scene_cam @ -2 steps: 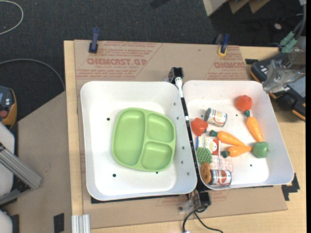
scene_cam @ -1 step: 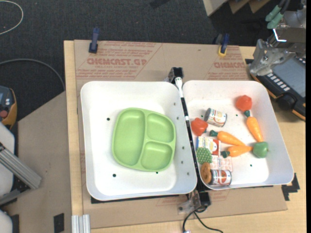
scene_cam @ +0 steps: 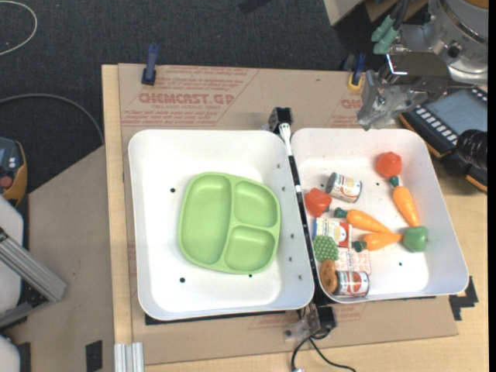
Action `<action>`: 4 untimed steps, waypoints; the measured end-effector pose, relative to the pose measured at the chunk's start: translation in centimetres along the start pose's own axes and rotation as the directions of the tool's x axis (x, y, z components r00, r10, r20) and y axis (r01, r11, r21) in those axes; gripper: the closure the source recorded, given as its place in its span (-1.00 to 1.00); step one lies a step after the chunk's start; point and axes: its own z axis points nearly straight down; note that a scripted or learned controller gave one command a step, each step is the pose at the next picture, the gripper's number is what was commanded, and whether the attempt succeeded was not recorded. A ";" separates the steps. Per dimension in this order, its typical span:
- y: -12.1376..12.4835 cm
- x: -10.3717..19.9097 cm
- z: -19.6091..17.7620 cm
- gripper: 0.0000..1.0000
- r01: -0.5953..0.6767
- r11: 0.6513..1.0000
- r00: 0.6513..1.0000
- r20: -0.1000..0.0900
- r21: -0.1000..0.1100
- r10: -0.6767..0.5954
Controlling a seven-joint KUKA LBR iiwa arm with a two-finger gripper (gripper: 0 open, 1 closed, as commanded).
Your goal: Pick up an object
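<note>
Above the right bin's [scene_cam: 434, 169] far rim hangs the gripper [scene_cam: 374, 115], touching nothing.

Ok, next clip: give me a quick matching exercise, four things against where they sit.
Things:
1. green divided plate
2. red tomato
3. green broccoli
4. gripper

Places:
A. above the far edge of the right bin
B. far right part of the right bin
C. middle of the left bin
D. near left part of the right bin, by the divider

Pairs: 1-C, 2-B, 3-D, 4-A
</note>
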 end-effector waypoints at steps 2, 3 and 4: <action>0.0 1.2 1.0 1.00 0.004 1.000 1.000 -0.003 -0.014 -0.004; 0.1 -7.8 9.7 1.00 -0.016 1.000 1.000 0.003 0.008 0.016; 0.1 -1.4 -0.4 1.00 0.000 1.000 1.000 -0.002 -0.014 0.000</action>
